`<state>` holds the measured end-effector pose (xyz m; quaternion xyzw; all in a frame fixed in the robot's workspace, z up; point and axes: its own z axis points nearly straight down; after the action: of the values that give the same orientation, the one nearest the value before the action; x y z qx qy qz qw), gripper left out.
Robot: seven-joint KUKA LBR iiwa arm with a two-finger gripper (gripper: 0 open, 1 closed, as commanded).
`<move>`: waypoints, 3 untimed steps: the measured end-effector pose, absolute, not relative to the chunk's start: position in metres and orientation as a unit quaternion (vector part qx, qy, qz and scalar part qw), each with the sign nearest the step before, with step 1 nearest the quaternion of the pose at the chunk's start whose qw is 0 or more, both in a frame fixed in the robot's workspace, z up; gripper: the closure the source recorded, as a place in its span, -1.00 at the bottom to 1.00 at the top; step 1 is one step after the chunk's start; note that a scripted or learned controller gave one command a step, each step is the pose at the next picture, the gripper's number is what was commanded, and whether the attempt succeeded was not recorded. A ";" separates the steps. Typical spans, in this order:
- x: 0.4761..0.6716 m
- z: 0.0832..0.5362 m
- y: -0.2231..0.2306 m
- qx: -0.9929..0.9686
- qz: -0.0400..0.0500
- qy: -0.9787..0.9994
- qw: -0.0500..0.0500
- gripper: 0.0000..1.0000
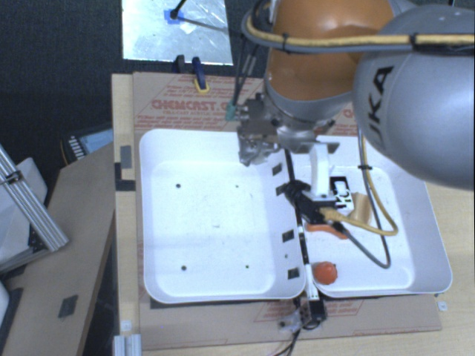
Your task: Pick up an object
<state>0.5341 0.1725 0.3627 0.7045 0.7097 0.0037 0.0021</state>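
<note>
The small orange ball [324,273] lies near the front edge of the right bin [415,273], close to the divider. It looks light, smooth and prone to rolling, so grip it across the middle. Whether the claw [256,150], above the left bin [208,221], is apart, I cannot tell.

The two bins [208,228] are white. An orange ball [324,272] lies there. The arm [386,73] is grey and orange.
</note>
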 end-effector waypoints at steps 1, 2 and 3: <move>0.487 0.348 0.096 0.709 -0.001 0.705 -0.001 1.00; 0.487 0.348 0.057 0.708 0.000 0.706 0.001 1.00; 0.488 0.359 0.059 0.705 0.002 0.709 0.001 1.00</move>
<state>0.4880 0.0591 0.3586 0.7049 0.7093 0.0018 0.0013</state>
